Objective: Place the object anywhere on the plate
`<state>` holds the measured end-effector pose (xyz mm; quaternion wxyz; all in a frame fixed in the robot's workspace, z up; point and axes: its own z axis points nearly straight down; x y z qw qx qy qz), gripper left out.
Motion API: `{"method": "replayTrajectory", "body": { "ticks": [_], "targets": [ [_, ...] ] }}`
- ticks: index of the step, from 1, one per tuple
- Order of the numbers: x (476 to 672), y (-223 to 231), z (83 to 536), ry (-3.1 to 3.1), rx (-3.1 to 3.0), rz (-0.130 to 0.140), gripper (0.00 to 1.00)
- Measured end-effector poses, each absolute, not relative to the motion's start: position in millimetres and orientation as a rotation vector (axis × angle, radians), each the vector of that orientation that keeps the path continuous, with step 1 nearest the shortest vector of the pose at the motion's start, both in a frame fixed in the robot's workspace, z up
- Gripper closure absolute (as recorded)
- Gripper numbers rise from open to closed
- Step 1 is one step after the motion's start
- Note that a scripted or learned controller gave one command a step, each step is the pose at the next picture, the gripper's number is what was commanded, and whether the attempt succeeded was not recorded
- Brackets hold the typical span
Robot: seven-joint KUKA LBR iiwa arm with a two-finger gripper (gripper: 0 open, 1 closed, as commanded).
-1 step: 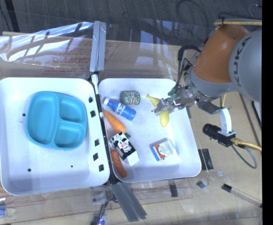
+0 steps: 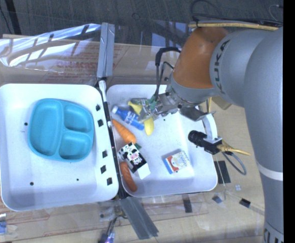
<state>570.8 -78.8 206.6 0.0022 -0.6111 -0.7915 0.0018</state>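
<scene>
Sausage (image 2: 128,177) is lying nearest to the camera, at the front edge of the right bin (image 2: 200,184), with a small black and white carton (image 2: 133,158) just behind it and a small box with a picture (image 2: 177,162) to its right. Further in, a carrot (image 2: 123,131) is lying slantwise, and behind it a blue bottle (image 2: 127,116) is resting near the dividing wall.

At the far part of this bin the gripper (image 2: 155,108) is reaching down among a yellow banana (image 2: 143,116) and some small things. The banana is probably the object to carry. It is lying directly under and just left of the gripper, touching it as far as I can judge, with its long axis running from far left to near right. It is looking bright yellow and curved. Whether the jaws are apart or clamped on it, I cannot tell, because the wrist is covering them.

The blue plate (image 2: 61,129) is sitting in the left bin (image 2: 15,186), well apart to the left, across the wall, so the coming move is needing a lift and a long travel leftward.
</scene>
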Motion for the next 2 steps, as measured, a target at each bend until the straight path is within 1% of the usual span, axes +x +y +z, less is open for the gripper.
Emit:
{"method": "replayTrajectory", "body": {
  "ticks": [1,2],
  "targets": [
    [602.0,13.3,190.4,-2.527,-1.863,0.005,1.00],
    [602.0,13.1,190.6,-2.527,-1.864,0.005,0.00]
  ]
}}
